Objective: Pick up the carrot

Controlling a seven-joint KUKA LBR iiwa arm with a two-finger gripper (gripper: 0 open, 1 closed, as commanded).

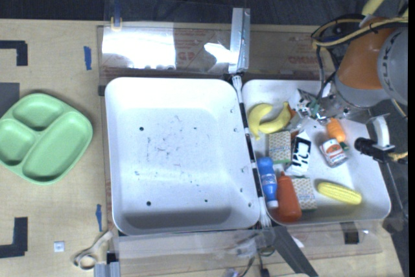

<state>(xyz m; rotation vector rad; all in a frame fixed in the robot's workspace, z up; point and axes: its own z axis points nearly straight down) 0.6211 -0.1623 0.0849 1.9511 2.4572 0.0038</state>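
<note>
In the right bin (373, 175), the carrot (336, 130) lies toward the back, touching a small can (332, 152). The gripper (319, 108) hangs just beside its upper end, probably lining up the grab. Can't tell whether it's open or closed.

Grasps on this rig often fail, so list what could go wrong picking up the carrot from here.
1. The carrot lies right next to a small orange-and-white container, so the gripper could grab that instead or knock it.
2. The right bin is crowded, and a banana lies near the gripper. A slightly off descent may hit a neighbour.
</note>
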